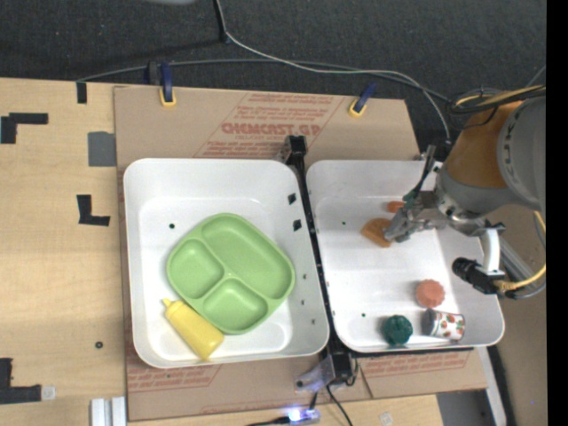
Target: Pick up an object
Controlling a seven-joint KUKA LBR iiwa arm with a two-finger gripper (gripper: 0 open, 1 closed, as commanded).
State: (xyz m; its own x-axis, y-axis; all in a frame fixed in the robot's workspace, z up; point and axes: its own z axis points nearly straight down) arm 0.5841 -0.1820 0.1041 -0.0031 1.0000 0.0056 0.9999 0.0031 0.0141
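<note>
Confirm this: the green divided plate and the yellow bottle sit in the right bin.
Not right. The camera view shows the green divided plate and the yellow bottle in the left bin, not the right bin.

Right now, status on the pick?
Gripper low in right bin, at orange piece. Grasp unconfirmed. Pink ball, green ball apart.
</note>
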